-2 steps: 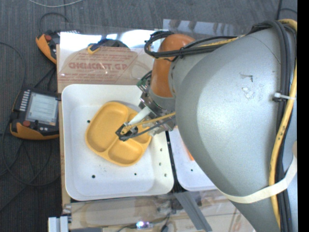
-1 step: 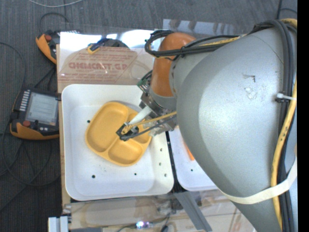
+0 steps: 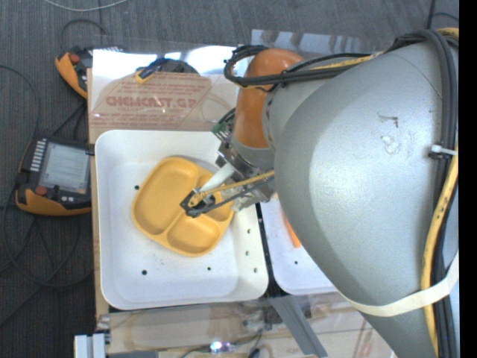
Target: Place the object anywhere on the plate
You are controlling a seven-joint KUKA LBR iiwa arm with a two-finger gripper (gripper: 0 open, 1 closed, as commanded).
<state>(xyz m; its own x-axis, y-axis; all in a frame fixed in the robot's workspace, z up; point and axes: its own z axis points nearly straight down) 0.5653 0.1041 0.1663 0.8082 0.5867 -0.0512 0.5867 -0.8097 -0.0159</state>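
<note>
Yellow plate (image 3: pixel 165 200), right edge under claw (image 3: pixel 196 203)

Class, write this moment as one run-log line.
plate: yellow, in left bin | gripper: over plate's right side | arm: enters from right

- Bright, even light falls from above; the shallow white plastic bin (image 3: pixel 119 274) on the left is nearly washed out, its walls hard to tell from its floor.
- Strong glare lies on the glossy pale panel with red lettering (image 3: pixel 149 99) at the far side, whitest along its far edge.
- The yellow divided plastic plate (image 3: pixel 160 192) casts only a faint soft shadow along its near edge.
- The grey arm housing (image 3: pixel 358 177), close to the lens, looks soft and carries a broad dull sheen.
- The dark carpeted floor (image 3: pixel 223 13) is dim and grainy.
</note>
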